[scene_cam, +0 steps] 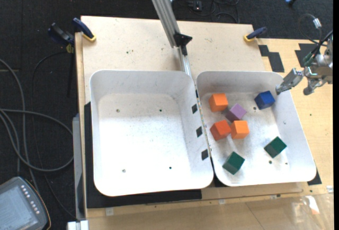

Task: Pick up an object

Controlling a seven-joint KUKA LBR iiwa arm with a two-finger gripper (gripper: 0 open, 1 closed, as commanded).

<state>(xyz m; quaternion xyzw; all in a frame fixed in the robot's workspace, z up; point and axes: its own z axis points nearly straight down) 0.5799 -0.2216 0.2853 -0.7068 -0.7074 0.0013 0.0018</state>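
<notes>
Your table (132, 43) carries two bins, and at three o'clock the gripper (290, 81), whose grasp you cannot tell, hangs beside the blue cube (264, 99).

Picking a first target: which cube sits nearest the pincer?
The blue cube, at the right bin's far right, just beside the pincer; the others lie farther left or nearer the front.

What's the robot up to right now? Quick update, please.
Hand at right bin's far edge, nothing visibly held. Blue block nearest, just beside it. Six more blocks in that bin, none blocking.
</notes>
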